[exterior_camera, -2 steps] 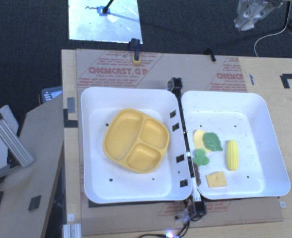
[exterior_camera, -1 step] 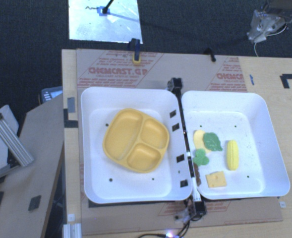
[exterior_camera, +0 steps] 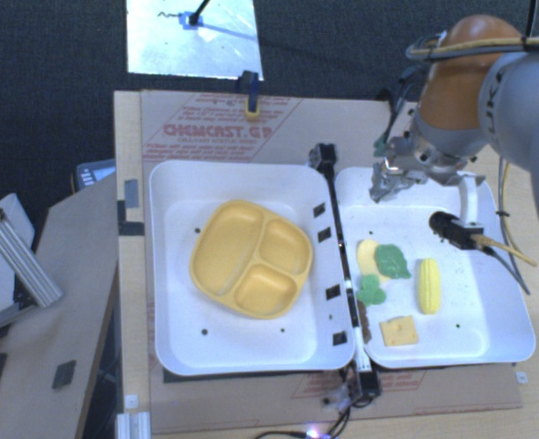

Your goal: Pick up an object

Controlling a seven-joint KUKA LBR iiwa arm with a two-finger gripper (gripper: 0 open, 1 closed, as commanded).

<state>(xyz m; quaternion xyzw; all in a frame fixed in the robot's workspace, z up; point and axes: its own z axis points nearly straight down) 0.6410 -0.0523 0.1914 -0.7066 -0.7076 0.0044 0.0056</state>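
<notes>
My gripper hangs over the far left part of the right bin, above the bin floor, with nothing seen between its fingers. Below it in that bin lie a pale yellow piece partly under a green leafy piece, a smaller green piece, a yellow corn cob and a tan cracker-like square. All of these sit nearer the front than the gripper and apart from it.
The left bin holds a yellow divided plate. A black divider rail runs between the bins. Bare bin floor lies around the gripper at the far end of the right bin.
</notes>
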